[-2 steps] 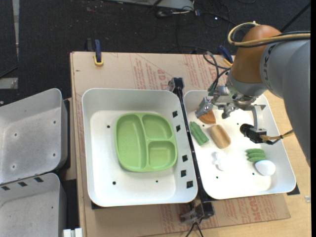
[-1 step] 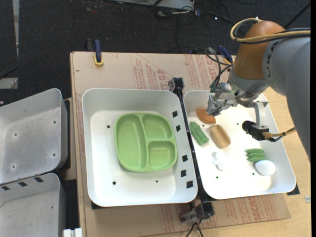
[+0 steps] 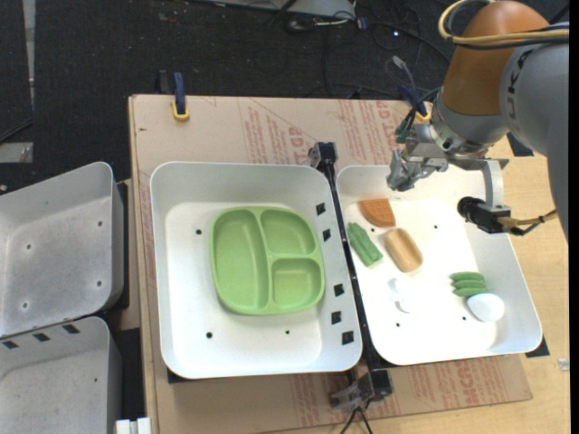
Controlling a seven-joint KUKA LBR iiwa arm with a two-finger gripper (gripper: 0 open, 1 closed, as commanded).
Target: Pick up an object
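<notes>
Nearest us lay a white oval piece (image 3: 486,307) beside green pods (image 3: 468,283) in the right bin (image 3: 520,274). The tan bread roll (image 3: 403,249) lay mid-bin, its long axis running upper-left to lower-right. We could not tell the jaw state of the gripper (image 3: 403,175), which hovered above it.

Place: a robotics lab or test cell
Bench: bare wooden board (image 3: 262,120) with printed red lettering, held by a clamp (image 3: 180,98)
Floor: dark, strewn with loose cables (image 3: 380,25)
Setup: two white bins (image 3: 172,242) side by side under a grey arm (image 3: 534,70)
</notes>
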